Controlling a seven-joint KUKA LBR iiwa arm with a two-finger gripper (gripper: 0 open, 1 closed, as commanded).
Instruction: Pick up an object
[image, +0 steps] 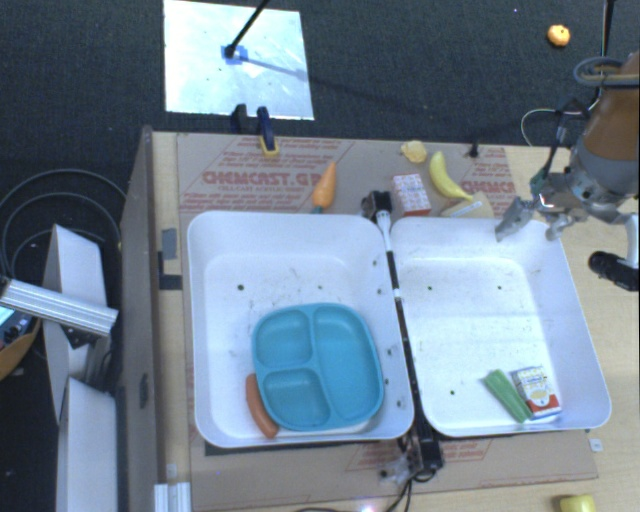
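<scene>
My gripper (529, 222) hangs over the far right corner of the right bin (470, 300), its two fingers spread open with nothing between them. Near that bin's front right corner lie a green stick-shaped object (507, 394) and a small orange and white carton (536, 390), side by side. The left bin (230, 270) holds a blue divided plate (317, 366), and an orange sausage-like toy (260, 405) lies against the plate's front left edge.
Behind the bins on the cardboard lie an orange carrot (324, 185), a small pink patterned box (411, 194), a banana (445, 178) and a yellow piece (414, 151). A black clip (377, 205) sits at the bins' shared far edge.
</scene>
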